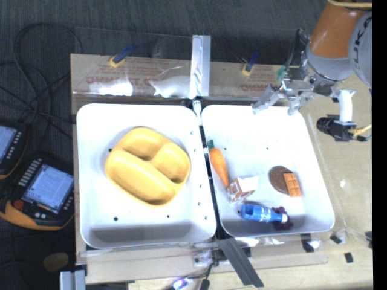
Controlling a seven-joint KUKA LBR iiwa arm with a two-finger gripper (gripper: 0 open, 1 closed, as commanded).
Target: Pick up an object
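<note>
My gripper [277, 106] hangs over the far rim of the right bin [314, 162], open, with nothing between its fingers. In the right bin lie a carrot [219, 165] by the left wall, a small white and orange box [243, 187], a brown disc [279, 177] with an orange block [292, 185] on it, and a blue bottle [259, 212] beside a dark purple piece [283, 217] near the front. All of these sit well in front of the gripper. A large yellow rounded object [147, 165] lies in the left bin [91, 180].
An upright metal post [200, 65] stands behind the divider between the bins. Crumpled plastic [169, 86] and clamps [123, 55] sit along the back board. A handheld pendant [42, 189] and cables lie left of the bench. The arm's orange band [338, 23] is at top right.
</note>
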